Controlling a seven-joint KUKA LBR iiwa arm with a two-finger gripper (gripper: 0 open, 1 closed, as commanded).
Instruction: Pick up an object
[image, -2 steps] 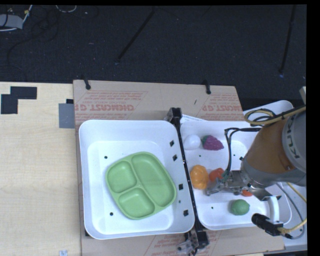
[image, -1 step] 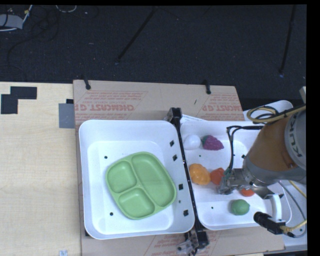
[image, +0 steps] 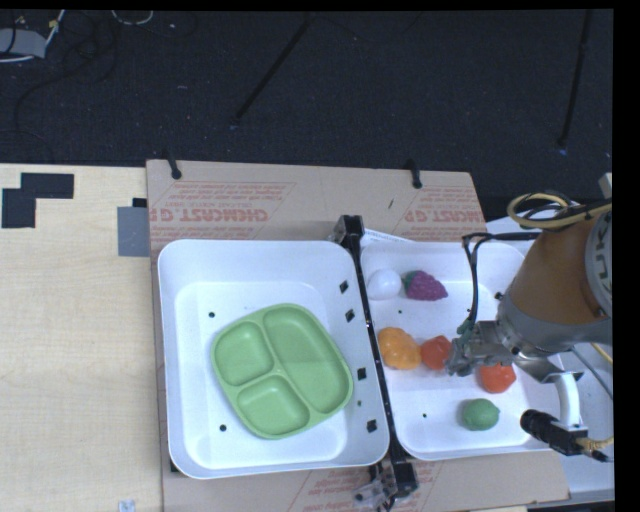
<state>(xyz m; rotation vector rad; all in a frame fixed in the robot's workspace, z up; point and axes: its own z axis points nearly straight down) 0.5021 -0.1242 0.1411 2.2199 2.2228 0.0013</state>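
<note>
The right bin (image: 430, 430) holds several small items: a white ball (image: 383, 284), a purple bunch (image: 426, 287), an orange piece (image: 398, 349), a red piece (image: 435, 351), a second red piece (image: 496, 377) and a green piece (image: 479, 414). My gripper (image: 463, 358) is low in this bin, between the two red pieces and close to both. The grey arm with its orange band (image: 553, 280) comes in from the right above it. I see no item between the fingers.
The left bin (image: 190, 300) holds a green divided plate (image: 280, 370). A black divider (image: 365, 340) runs between the bins. Both bins rest on cardboard (image: 300, 200) on a pale wooden bench. Cables loop beside the arm at right.
</note>
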